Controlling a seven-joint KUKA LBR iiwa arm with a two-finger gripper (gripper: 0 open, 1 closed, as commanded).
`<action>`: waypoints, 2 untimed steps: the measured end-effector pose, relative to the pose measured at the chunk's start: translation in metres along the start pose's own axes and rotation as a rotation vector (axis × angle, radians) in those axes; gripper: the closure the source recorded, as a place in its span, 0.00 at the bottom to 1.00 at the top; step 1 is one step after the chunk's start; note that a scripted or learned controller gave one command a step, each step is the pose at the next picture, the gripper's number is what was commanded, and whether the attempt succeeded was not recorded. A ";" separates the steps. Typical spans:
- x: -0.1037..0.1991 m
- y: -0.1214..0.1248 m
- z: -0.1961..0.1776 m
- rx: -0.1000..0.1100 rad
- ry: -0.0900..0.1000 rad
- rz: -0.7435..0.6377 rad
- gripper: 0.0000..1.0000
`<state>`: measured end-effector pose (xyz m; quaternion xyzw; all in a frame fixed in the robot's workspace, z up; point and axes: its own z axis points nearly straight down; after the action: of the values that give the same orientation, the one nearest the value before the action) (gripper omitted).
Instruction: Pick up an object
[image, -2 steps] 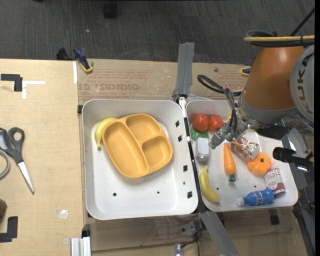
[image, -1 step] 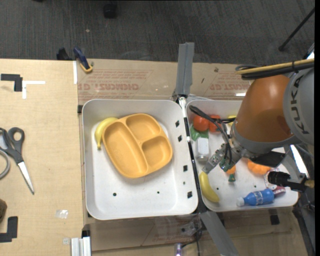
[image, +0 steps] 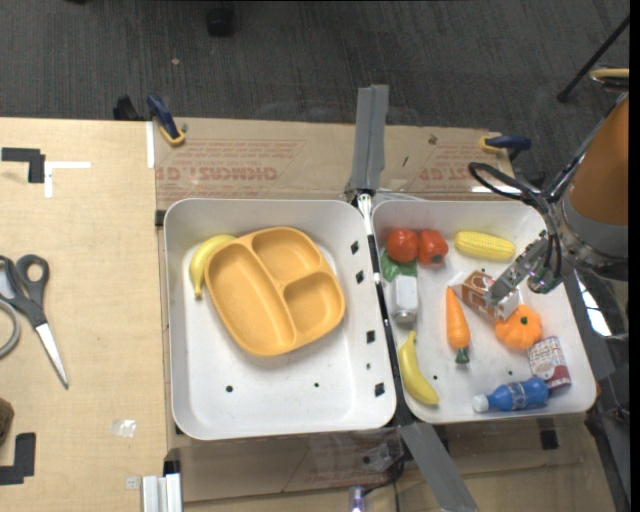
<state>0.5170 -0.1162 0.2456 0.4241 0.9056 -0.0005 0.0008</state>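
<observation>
Right bin (image: 578, 330) crowded: corn cob (image: 484, 244) near the far wall, 2 red tomatoes (image: 417, 245) at the far-left corner, a carrot (image: 456, 322) in the middle, a banana (image: 416, 372) along the left wall, a blue bottle (image: 512, 396) against the near wall, a red-and-white can (image: 549, 361) toward the near-right corner. Left bin (image: 190, 400) carrying an orange divided plate (image: 272, 290) with a second banana (image: 204, 259) tucked against its far-left edge.

Hand (image: 503, 294) reaching in from the right wall, low over the bin's middle-right — tips angled down and toward the left. Directly under them a small brown-and-white carton (image: 477, 293), touching or nearly touching the tips; just beside, toward the near-right, an orange fruit (image: 519, 329). Carton lying tilted, long axis running roughly from the far-left to the near-right, about in line with the hand's own approach. Likely target the carton, being nearest; the orange fruit a close second.

Cannot tell whether the hand is spread or closed — tips too small and blurred against the carton. No object visibly gripped between them.

Likely risk: the carton sliding toward the carrot, or the orange fruit getting nudged instead.
</observation>
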 end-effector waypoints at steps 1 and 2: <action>0.034 0.054 -0.008 0.000 0.001 0.000 1.00; 0.106 0.046 0.003 0.003 0.003 0.135 1.00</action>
<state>0.4845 -0.0049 0.2427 0.4842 0.8750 -0.0011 -0.0009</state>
